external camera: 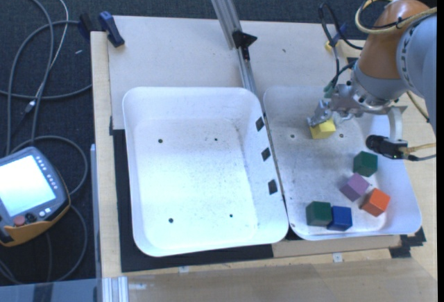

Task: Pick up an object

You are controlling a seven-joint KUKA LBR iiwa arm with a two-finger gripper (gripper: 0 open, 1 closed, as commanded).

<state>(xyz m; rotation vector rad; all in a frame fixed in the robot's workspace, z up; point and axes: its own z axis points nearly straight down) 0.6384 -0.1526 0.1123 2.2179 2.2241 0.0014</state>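
From above, my arm (402,51) reaches in from the right over the right bin (298,175). My fingers (323,117) hang at the bin's upper middle, right at the yellow block (322,129), which sits at their tips. I cannot tell whether they are closed on it or merely touching, nor how wide they stand. Well apart, toward the bin's near right corner, lie a green block (365,163), a purple block (355,187), an orange block (375,202), a dark green block (318,213) and a blue block (340,217) just beside it. The left bin (139,113) sits alongside on the desk (173,51).
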